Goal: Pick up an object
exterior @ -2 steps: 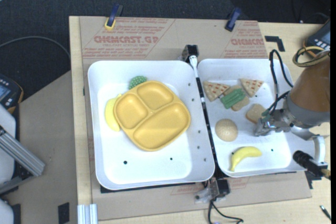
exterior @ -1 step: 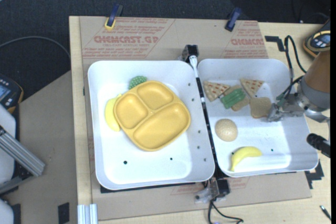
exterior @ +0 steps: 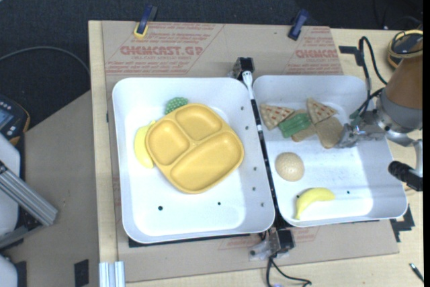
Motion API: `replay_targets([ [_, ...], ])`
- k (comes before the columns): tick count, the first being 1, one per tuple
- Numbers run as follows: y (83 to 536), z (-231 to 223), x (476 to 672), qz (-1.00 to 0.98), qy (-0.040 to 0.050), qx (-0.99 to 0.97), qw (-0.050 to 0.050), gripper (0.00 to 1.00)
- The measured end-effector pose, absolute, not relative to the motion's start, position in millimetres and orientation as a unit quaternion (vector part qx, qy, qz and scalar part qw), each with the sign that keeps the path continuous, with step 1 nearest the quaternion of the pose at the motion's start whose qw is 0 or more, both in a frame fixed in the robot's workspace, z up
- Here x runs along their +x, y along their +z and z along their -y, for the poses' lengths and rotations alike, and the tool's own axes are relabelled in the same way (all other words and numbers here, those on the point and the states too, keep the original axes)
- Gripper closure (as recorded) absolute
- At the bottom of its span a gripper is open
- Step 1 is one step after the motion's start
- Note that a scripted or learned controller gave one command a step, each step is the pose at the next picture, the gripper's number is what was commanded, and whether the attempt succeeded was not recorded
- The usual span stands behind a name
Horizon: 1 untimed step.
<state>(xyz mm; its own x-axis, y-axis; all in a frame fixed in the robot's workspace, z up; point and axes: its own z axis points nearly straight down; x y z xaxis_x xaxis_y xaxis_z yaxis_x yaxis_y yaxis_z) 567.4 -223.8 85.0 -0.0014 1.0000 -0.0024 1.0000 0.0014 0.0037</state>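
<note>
1. While the arm reaches in from the right, its gripper (exterior: 349, 134) sits low in the right bin (exterior: 376, 205), at that bin's upper right part.
2. Whether the gripper is open or closed, I can't tell; the tip is a small dark tangle from up here, and nothing shows clearly as held.
3. The nearest candidate is the brown slice (exterior: 329, 133), lying just to the left of the tip, touching or nearly so.
4. Its long axis runs roughly top to bottom in the view, so it lies crosswise to the arm's line of approach.
5. Just above it is a triangular sandwich piece (exterior: 321, 109); further left, a green block (exterior: 294, 124) and another sandwich triangle (exterior: 274, 115).
6. The tan ball (exterior: 289, 166) and the banana (exterior: 313, 200) lie down and left of the tip, well apart from it.
7. My read: the next move turns on a short shift leftward onto that brown slice.
8. The left bin (exterior: 134, 205) holds a yellow divided plate (exterior: 195, 148), far off for now.
</note>
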Motion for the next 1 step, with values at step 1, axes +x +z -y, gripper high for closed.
replay_targets([
  [1,85.1,223.9,595.0,-0.708,0.0006,0.706,0.002,1.0],
])
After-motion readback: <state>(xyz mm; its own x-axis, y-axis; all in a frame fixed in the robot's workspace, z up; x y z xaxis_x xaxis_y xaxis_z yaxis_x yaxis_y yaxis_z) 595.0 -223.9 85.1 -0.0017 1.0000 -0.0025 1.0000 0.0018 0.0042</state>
